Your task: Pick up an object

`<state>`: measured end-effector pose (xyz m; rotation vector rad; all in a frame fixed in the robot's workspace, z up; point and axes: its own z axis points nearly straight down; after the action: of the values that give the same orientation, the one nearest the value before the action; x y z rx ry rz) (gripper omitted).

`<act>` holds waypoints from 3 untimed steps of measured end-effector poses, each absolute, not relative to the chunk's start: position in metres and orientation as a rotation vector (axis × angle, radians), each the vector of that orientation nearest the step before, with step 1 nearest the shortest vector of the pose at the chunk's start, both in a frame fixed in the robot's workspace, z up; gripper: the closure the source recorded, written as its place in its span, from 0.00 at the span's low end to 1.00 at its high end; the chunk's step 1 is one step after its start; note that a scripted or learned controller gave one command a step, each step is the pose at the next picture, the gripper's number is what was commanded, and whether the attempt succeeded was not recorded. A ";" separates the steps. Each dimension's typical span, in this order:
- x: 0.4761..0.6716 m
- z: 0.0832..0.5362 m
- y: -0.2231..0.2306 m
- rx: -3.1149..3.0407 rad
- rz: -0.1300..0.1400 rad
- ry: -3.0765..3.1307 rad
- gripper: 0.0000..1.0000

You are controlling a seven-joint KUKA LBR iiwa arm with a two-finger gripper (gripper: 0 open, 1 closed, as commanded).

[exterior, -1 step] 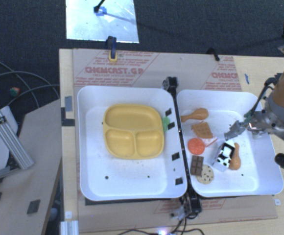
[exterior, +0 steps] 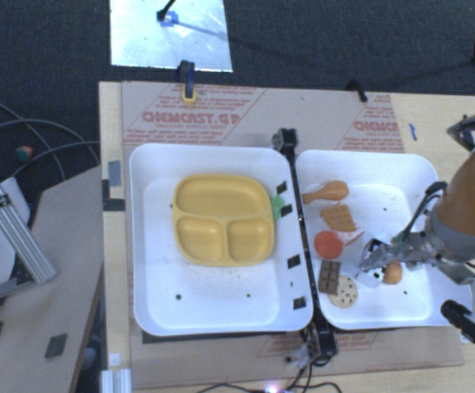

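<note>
Hovering low in right bin (exterior: 418, 170), gripper (exterior: 375, 262) beside small orange ball (exterior: 392, 273); finger state cannot tell. Nearby: red disc (exterior: 328, 243), chocolate piece (exterior: 329, 276), cookie (exterior: 343, 292), drumstick (exterior: 326, 192), orange wedge (exterior: 338, 218). Yellow tray (exterior: 223, 219) in left bin (exterior: 151, 301), well apart.
</note>
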<state>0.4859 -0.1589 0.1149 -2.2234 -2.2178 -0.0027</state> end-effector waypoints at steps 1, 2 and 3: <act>0.526 0.102 -0.190 -2.238 -0.024 -2.243 0.00; 0.622 0.086 -0.183 -2.218 -0.011 -2.239 0.00; 0.618 0.096 -0.185 -2.218 -0.005 -2.234 1.00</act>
<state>0.6180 -0.1851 0.0964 -2.2177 -2.2340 -0.0053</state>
